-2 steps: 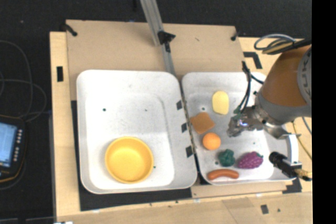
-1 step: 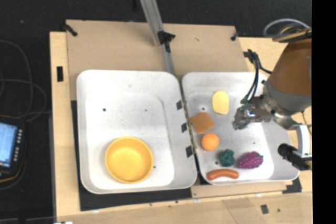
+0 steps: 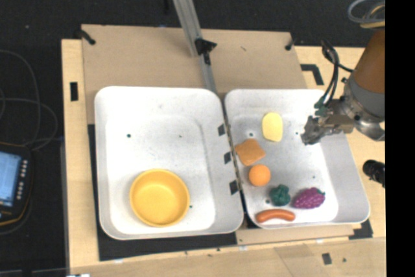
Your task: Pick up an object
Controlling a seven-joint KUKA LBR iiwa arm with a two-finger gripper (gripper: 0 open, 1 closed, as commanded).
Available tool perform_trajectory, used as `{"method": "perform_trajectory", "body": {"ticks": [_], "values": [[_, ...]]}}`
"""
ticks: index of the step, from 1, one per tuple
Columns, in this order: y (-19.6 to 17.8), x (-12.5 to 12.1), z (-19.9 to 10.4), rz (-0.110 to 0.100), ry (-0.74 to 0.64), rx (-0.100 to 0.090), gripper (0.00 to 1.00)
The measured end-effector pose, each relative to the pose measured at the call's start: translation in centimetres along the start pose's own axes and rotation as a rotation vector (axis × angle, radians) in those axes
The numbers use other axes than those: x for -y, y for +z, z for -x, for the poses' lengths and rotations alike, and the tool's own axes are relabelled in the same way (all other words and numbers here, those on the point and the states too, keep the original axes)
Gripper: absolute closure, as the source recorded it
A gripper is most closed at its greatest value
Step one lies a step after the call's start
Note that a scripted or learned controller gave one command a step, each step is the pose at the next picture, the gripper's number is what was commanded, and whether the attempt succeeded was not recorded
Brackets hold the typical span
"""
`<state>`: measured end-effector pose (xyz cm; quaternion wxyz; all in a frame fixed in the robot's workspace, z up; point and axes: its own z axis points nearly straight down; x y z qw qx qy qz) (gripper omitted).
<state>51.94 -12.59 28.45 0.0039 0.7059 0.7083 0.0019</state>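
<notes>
The right bin (image 3: 337, 165) holds a pale yellow lemon-like piece (image 3: 272, 126), a tan bread slice (image 3: 249, 152), an orange ball (image 3: 259, 175), a small green broccoli (image 3: 280, 194), a purple grape bunch (image 3: 308, 198) and a red sausage (image 3: 275, 216). My gripper (image 3: 314, 131) hangs over the right bin's upper right part, to the right of the yellow piece and apart from it. Nothing shows between its tips. The arm's grey wrist and orange band (image 3: 373, 68) rise behind it at the right edge.
The left bin (image 3: 123, 113) holds a yellow bowl (image 3: 159, 196) at its near side. A grey metal post (image 3: 188, 10) slants from the top down to the gap between the bins. A tablet (image 3: 10, 181) lies off the bench at far left.
</notes>
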Motion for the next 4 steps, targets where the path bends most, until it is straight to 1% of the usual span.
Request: {"method": "perform_trajectory", "body": {"ticks": [1, 2, 3, 4], "values": [[1.6, -0.2, -5.3, -0.007, -0.003, -0.003, 1.0], [1.0, 0.0, -10.3, -0.007, -0.004, -0.004, 1.0], [2.7, 0.4, -15.9, -0.008, -0.004, -0.004, 1.0], [3.5, 0.3, -20.2, -0.01, -0.002, -0.003, 1.0]]}}
